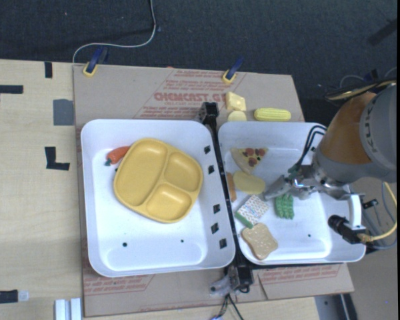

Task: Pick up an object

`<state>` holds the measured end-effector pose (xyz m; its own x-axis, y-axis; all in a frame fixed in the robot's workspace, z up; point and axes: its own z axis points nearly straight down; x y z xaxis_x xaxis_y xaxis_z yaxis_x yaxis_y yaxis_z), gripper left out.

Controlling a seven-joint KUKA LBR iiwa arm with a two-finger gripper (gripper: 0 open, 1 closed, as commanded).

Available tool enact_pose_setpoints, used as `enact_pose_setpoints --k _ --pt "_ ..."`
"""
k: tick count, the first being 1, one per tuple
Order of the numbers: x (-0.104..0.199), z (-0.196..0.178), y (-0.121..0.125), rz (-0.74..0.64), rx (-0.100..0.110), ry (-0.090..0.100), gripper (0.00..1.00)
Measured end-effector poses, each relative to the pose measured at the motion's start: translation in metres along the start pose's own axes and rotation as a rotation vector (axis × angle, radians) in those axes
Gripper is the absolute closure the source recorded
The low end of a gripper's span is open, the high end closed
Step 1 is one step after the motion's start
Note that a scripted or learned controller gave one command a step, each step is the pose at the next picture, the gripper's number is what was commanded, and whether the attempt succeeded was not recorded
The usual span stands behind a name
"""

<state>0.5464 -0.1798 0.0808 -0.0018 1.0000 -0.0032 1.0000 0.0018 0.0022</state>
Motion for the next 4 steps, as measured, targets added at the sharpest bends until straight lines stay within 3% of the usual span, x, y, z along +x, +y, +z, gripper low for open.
enact_pose_setpoints --k 1,2,3,4 --pt "-0.002 -0.016 0.002 0.0 -0.003 0.0 1.0" --pt "-0.001 -0.015 0.001 0.001 -0.002 0.001 0.0" --pt "0.01 -0.005 -0.044 0.002 -0.004 -0.001 0.0" --pt "0.011 -0.016 -0.042 0.001 -0.003 0.002 1.0"
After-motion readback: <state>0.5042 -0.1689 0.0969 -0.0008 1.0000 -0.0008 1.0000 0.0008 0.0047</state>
